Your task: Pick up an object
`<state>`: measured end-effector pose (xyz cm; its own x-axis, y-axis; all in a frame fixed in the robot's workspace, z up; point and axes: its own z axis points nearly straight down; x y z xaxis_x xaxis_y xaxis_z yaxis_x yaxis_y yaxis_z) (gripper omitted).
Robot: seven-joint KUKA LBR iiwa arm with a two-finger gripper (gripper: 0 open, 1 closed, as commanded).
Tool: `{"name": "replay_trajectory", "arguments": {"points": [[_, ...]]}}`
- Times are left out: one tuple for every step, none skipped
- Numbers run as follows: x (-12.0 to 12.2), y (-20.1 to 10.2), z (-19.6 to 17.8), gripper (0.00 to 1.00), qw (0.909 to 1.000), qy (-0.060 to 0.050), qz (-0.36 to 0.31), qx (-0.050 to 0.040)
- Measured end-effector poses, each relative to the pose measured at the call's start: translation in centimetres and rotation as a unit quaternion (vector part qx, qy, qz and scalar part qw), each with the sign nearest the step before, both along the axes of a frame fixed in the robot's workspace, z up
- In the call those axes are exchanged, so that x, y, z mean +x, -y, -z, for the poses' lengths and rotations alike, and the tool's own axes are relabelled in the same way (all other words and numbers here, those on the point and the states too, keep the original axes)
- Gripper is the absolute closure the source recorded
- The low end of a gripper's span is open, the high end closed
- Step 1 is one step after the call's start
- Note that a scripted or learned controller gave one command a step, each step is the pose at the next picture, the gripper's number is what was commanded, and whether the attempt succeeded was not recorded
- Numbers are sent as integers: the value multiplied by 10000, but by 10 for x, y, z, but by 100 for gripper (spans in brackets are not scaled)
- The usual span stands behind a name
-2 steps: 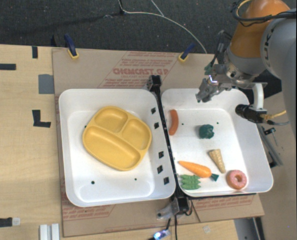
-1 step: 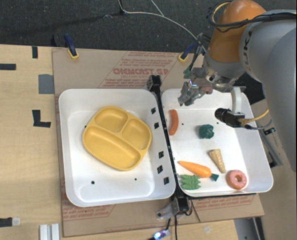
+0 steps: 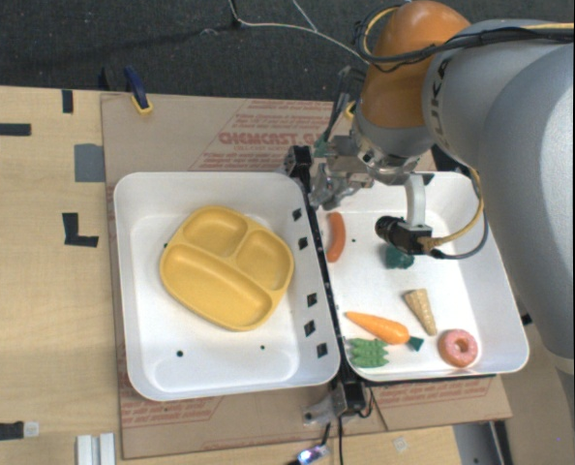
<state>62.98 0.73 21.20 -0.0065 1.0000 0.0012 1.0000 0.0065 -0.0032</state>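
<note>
The arm (image 3: 481, 114) reaches in from the right and fills the upper right of the view, its orange band (image 3: 408, 51) above the wrist. The claw (image 3: 328, 187) hangs at the top left corner of the right bin (image 3: 491, 289), right by the divider between the two bins; whether its fingers are apart or together cannot be told, since the wrist hardware hides them.

Just below the claw lies a sausage (image 3: 335, 235), upright in the view and close beside the divider. It sits near the claw's tip, but nothing shows between the fingers. To its right, a small dark teal piece (image 3: 400, 256) lies under a black fitting (image 3: 404, 232) on the arm's cable, which partly covers it.

Lower in the same bin a carrot (image 3: 378, 327) lies slanted, its green top (image 3: 369, 353) at the bin's lower left. A cone (image 3: 421, 309) stands just right of the carrot, and a pink donut (image 3: 457, 347) sits near the lower right corner, apart from the rest.

The left bin (image 3: 142, 356) holds a yellow tray (image 3: 227, 265) with compartments, well apart from the claw. Both bins rest on cardboard (image 3: 220, 134) on the surface (image 3: 36, 260).
</note>
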Motion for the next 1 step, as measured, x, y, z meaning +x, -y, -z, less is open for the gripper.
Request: {"name": "replay_trajectory", "arguments": {"points": [[-1, -63, 4, 100, 10000, 9, -7, 1]]}}
